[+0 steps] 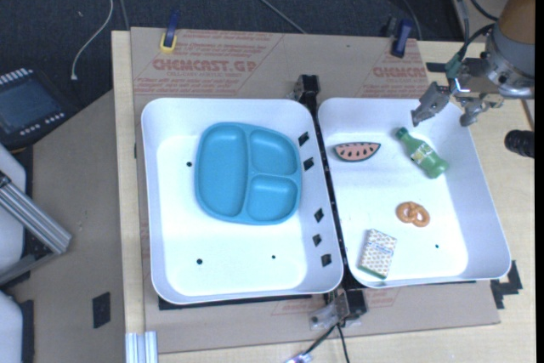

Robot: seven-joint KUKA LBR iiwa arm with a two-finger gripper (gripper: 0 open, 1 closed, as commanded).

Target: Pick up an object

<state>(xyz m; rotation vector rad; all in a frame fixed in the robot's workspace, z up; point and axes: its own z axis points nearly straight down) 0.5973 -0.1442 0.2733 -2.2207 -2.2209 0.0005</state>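
gripper (448,105) spread, empty, upper right of frame | green bottle (422,152) lay just below-left, in right bin (476,208) | risk: round bottle could roll off the closing fingers

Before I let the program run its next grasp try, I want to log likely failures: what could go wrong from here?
1. The green bottle lies on its side, tilted, nearest the gripper; it may roll out of a pinch.
2. The pretzel and watermelon slice look flat, so a grasp may scrape the right bin floor.
3. The packet sits by the bin's near rim, which could block a finger.
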